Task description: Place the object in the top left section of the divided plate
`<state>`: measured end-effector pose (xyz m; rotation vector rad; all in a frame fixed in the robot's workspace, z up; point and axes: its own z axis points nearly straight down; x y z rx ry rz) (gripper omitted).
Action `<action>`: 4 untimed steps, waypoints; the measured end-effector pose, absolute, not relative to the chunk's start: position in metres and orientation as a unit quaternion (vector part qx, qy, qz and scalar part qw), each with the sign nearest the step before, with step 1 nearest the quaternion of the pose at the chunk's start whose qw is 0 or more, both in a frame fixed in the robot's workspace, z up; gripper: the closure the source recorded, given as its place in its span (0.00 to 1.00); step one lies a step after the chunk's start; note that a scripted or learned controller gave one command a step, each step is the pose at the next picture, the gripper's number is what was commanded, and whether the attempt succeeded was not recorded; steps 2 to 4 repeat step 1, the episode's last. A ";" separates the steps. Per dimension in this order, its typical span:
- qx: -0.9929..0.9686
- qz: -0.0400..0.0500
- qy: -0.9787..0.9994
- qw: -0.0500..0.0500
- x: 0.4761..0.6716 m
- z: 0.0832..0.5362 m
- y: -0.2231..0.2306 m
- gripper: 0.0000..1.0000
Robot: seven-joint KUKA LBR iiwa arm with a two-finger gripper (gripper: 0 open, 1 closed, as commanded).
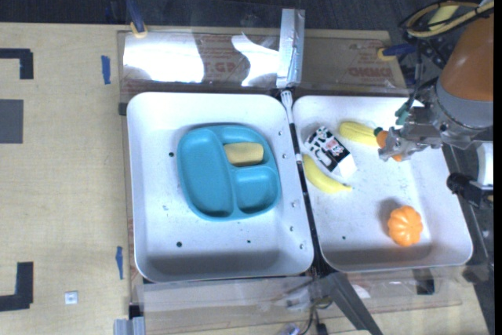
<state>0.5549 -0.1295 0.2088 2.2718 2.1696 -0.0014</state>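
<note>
Overhead, two white bins sit side by side on the desk. The left bin holds a blue divided plate, and a yellow block lies in the plate's far right section, inside the rim. The plate's other sections show only blue.

The right bin carries the loose things: a black-and-white carton near the bin's left wall, one banana curving just beside the carton on its near side, a second banana on the carton's far right, and a small orange pumpkin well apart toward the near right.

The arm comes in from the right — its gripper is low over the far right part of the right bin, just beside the tip of the second banana. Something small and orange shows at the fingertips, but whether the jaws are apart or clamped on it I cannot tell.
</note>
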 end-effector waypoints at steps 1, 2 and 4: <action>0.723 0.000 0.691 0.000 0.555 0.209 -0.130 0.00; 0.723 0.000 0.691 0.000 0.555 0.209 -0.130 0.00; 0.723 0.000 0.691 0.000 0.555 0.209 -0.130 0.00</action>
